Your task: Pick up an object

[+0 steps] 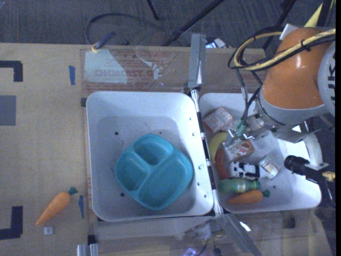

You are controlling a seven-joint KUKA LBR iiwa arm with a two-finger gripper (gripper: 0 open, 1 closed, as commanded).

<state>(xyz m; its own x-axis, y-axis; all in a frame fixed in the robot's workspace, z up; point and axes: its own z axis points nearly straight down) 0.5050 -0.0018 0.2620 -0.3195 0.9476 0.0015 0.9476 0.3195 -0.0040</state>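
Arm hanging over the right bin (306, 193), nothing lifted yet.

I am watching the gripper (241, 135) hovering just above the small carton (240, 149) in the right bin's left half; I cannot tell how it is set. Around that carton I am seeing a pink box (217, 119) beyond it, a yellow banana (216, 143) to its left, a black-and-white piece (244, 170) and a green bottle (237, 185) nearer me, and an orange carrot (246, 197) nearest. The teal divided plate (153, 170) is sitting in the left bin (101, 116); another carrot (53, 207) is lying on the bench (37, 143).
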